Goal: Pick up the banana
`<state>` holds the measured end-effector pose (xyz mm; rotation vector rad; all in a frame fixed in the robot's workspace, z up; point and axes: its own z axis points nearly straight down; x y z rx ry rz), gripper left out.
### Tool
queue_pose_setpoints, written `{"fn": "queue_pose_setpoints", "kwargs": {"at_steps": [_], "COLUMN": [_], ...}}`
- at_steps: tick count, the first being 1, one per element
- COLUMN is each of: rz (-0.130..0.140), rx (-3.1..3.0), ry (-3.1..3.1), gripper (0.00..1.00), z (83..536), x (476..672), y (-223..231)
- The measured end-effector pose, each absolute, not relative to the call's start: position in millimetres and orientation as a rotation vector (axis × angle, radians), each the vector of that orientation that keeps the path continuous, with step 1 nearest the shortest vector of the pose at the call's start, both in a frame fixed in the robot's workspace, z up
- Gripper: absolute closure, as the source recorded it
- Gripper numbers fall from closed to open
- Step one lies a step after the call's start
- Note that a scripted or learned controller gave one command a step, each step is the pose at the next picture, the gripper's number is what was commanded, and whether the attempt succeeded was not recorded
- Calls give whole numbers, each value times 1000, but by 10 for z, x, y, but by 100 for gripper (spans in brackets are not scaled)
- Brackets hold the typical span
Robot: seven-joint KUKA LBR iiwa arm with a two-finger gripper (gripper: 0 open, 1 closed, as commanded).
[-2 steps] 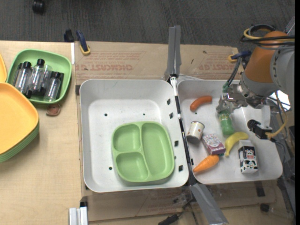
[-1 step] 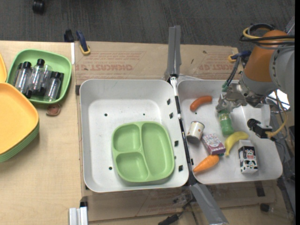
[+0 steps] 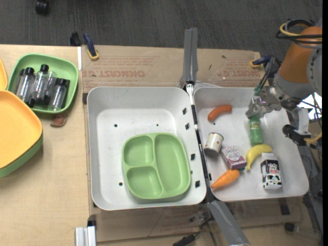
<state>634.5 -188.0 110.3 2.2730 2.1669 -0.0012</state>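
Banana (image 3: 257,153) not picked yet, lies in right bin (image 3: 292,188) near front edge; tool (image 3: 255,110) above green bottle (image 3: 255,131), finger state unclear.

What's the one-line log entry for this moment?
task: pick up banana | hand: above green bottle, right bin | banana: lying in right bin, not held | status: not yet picked
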Motion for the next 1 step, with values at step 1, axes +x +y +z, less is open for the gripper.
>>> {"fn": "queue_pose_setpoints", "kwargs": {"at_steps": [1], "rz": [-2], "rx": [2258], "ry": [2187], "gripper": [100], "z": [1081], "x": [5197], "y": [-1755]}}
